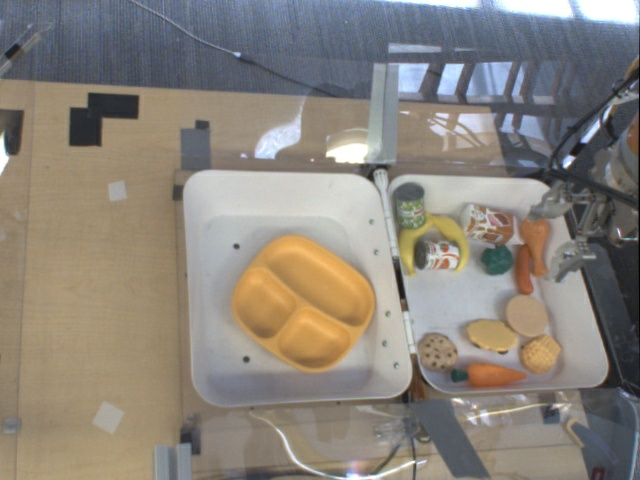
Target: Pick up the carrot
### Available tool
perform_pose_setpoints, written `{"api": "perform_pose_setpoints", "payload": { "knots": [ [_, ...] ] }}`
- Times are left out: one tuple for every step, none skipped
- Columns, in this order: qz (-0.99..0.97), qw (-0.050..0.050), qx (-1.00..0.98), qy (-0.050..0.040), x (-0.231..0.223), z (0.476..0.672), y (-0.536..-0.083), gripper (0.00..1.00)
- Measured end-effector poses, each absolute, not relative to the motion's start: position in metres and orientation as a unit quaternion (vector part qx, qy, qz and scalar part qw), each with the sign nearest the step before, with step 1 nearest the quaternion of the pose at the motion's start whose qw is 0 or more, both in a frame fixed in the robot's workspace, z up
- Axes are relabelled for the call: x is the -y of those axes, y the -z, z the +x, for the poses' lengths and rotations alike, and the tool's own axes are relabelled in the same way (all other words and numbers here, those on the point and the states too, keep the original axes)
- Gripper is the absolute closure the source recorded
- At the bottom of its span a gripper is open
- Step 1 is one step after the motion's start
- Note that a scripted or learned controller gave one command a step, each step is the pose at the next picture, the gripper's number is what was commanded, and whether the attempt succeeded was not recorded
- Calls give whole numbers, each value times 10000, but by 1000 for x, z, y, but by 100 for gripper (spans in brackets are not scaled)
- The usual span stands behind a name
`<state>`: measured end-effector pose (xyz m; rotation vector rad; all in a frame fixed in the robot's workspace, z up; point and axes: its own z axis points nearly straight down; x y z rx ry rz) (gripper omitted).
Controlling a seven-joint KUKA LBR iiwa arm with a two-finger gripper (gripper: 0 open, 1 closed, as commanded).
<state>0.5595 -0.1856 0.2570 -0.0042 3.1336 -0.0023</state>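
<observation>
- The carrot point(492, 375), orange with a green stub at its left end, lies flat at about 6 o'clock in the right bin point(590, 368), close along the bin's near wall, pointing toward 3 o'clock.
- The gripper point(561, 236) hangs at about 3 o'clock over the same bin, well apart from the carrot. Its two metal fingers point(549, 207) stand spread apart with nothing between them.
- An orange tapered piece point(537, 238) lies just beside the gripper, on its 9 o'clock side. I cannot tell whether they touch.
- A small orange-red stick point(524, 269) lies at 7 o'clock from that piece, right next to it.
- At 12 o'clock from the carrot sits a sandwich bun point(490, 335). A cookie point(437, 351) is at the carrot's 10 o'clock and a waffle piece point(541, 353) at its 2 o'clock, both near it.
- A round tan cracker point(526, 316) lies between the waffle piece and the orange-red stick.
- Toward 11 o'clock in the bin stands a green can point(410, 207). A banana point(448, 233) curves over a small red and white can point(438, 256) just below it.
- A red and white carton point(488, 224) lies near 12 o'clock, with a dark green lump point(497, 260) at its 6 o'clock.
- The left bin point(215, 368) holds a yellow divided plate point(303, 301) near its middle.
</observation>
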Motion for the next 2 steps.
{"api": "perform_pose_setpoints", "payload": {
  "knots": [
    [1002, -17, -9950, -10, 204, 593, -109, 0],
    [970, 97, -9952, 12, 204, 600, -129, 100]
  ]
}}
